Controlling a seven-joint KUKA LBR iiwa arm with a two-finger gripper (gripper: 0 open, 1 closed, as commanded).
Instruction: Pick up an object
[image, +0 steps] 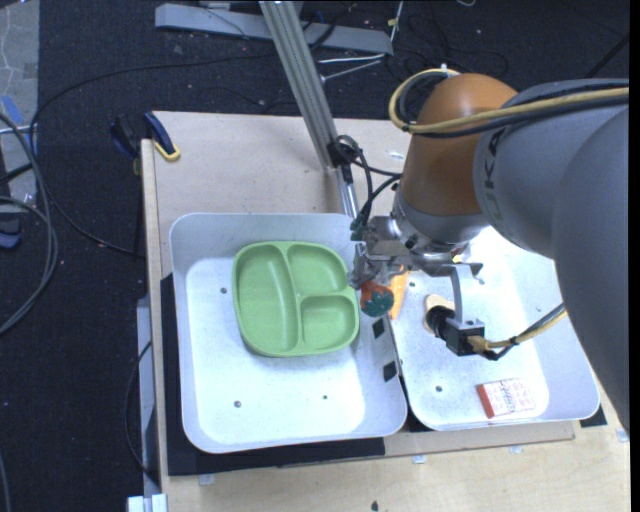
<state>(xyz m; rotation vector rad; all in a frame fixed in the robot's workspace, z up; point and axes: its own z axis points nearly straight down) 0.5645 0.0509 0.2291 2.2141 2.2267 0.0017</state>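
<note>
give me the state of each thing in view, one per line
green divided plate: right way up in the left bin, compartments bare
tool: low over the seam between the bins, beside the plate's right rim; finger state not readable
small orange and teal object: right under the tool, grasp unclear
red and white packet: lying flat in the right bin

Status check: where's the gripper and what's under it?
Gripper low at the seam between bins, fingers unclear. Small orange and teal objects right beneath it. Green tray close on the left; red box sits apart in right bin.
</note>
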